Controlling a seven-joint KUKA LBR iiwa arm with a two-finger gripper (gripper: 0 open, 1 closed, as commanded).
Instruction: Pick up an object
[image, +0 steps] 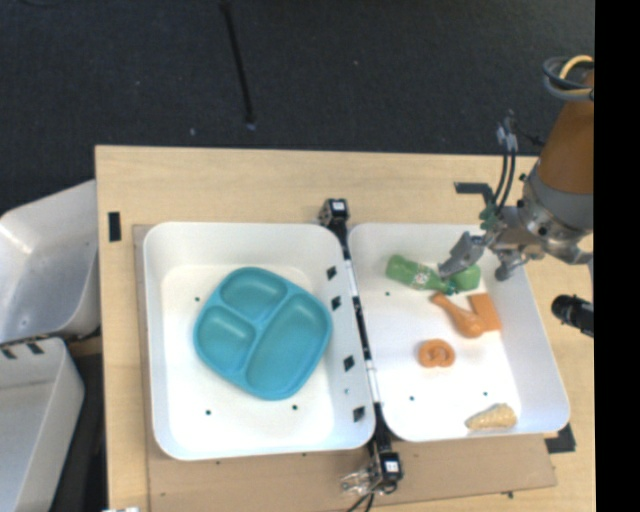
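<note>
- Camera view: gripper (462, 262) sits low over the far part of the right bin (530, 395), arm reaching in from the right, orange band above the wrist.
- Fingertips are at the right end of the green object (407, 269), which lies near the bin's far wall. Touching or just above, can't say.
- Jaws: cannot tell, the tips blur into the green piece. No object visibly clamped, so I'm not calling it a grasp.
- Step, as I read it: final approach or about to close on the green piece. Nothing lifted yet.
- Next move calls for: the fingers to straddle the green object across its short side, then close, then a straight lift. It lies slanted, so wrist angle matters.
- In the way: orange angled piece (470, 312) is just beside the gripper on the near side, could get nudged or pinched along with the target.
- Other stuff in the right bin: small orange ring (435, 353) mid-bin, beige lump (492, 417) near the front corner. Both well apart from the gripper.
- Left bin (175, 420) holds a blue divided plate (262, 332), upright. Not in play.
- Divider between bins is close to the green object's left end, little room for a sideways push.
</note>
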